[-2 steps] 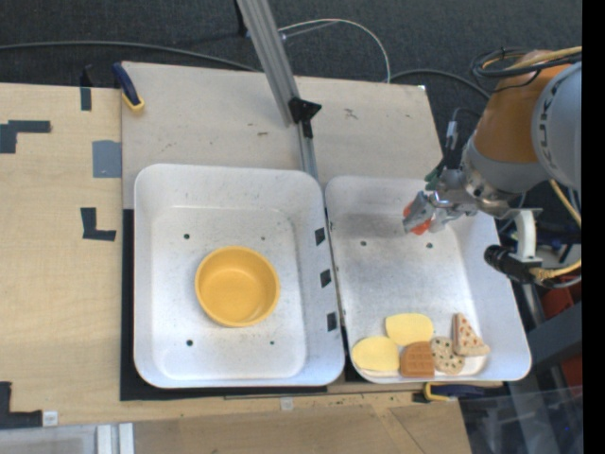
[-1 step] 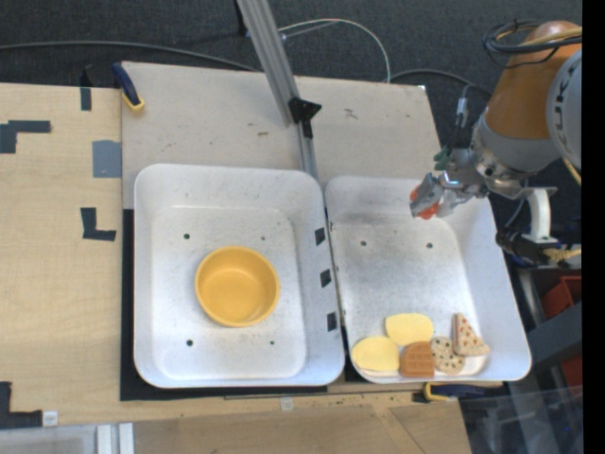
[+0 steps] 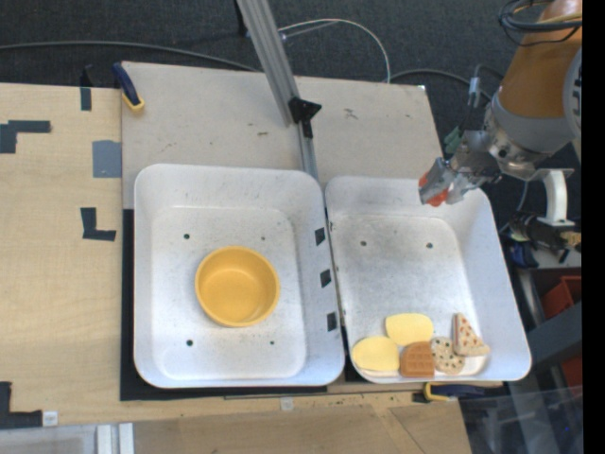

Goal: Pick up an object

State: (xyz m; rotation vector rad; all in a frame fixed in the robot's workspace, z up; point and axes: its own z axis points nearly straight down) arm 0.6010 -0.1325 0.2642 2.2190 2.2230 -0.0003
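Note:
My gripper (image 3: 438, 190) hangs over the far right corner of the right bin (image 3: 397, 253), high above its floor. A red tip shows at its end, and I cannot make out how it stands. Several small food pieces lie along the right bin's near edge: two pale yellow rounds (image 3: 408, 328) (image 3: 375, 355), an orange-brown square (image 3: 417, 360), a speckled cookie (image 3: 444, 355) and a cheese-like wedge (image 3: 466, 336). A yellow bowl (image 3: 237, 286) sits upright in the middle of the left bin (image 3: 161, 206).
A slanted metal pole (image 3: 274, 50) runs from the top down to the gap between the bins. A blue and yellow clamp (image 3: 129, 88) sits at the board's far left corner. Cables trail across the dark floor behind.

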